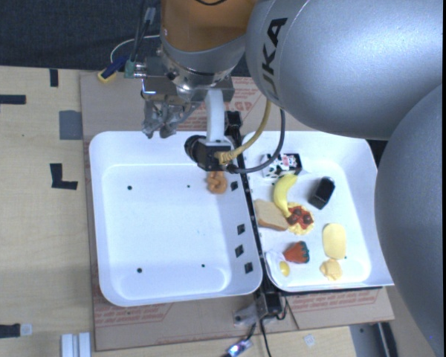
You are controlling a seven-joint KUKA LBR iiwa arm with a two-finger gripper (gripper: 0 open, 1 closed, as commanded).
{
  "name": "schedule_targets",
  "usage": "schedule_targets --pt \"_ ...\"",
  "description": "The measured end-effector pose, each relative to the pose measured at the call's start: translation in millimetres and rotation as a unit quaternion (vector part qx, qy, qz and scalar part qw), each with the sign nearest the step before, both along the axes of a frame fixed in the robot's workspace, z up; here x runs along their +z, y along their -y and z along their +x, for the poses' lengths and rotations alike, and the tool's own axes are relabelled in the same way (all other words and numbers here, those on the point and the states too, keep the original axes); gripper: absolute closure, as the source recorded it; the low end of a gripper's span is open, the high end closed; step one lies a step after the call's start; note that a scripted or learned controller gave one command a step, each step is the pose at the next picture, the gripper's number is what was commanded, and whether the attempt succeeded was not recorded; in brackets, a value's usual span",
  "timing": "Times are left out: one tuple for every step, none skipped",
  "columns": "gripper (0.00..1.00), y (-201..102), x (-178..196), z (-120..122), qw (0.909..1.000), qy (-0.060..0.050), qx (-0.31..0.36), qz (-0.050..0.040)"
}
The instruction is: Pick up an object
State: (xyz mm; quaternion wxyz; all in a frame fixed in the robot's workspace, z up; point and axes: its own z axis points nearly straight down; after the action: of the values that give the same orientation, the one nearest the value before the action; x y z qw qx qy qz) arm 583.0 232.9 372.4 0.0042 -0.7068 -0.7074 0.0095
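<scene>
My gripper [160, 127] hangs over the back rim of the left bin [163, 274], near its far left corner, with nothing visibly in it. A small tan lump [217, 183] lies in the left bin against the divider, to the right of and nearer than the gripper. The right bin [357, 162] holds a banana [282, 193], a black block [322, 192], a black-and-white item [285, 163], a tan bread slice [268, 214], a red and yellow piece [301, 218], a yellow lemon shape [334, 239], a red fruit [296, 253] and small yellow bits [329, 269].
The arm's grey body [342, 50] covers the upper right of the view and the back of the right bin. A white and black fitting [214, 136] with cables hangs from the wrist over the divider. Cardboard [89, 110] lies under the bins.
</scene>
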Motion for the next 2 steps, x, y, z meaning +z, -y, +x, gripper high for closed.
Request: schedule_targets --pt "1.00 -0.8 96.5 38.3 0.9999 0.014 0.001 0.0052" --pt "1.00 0.5 -105.0 10.6 1.0000 0.000 0.000 0.0001"
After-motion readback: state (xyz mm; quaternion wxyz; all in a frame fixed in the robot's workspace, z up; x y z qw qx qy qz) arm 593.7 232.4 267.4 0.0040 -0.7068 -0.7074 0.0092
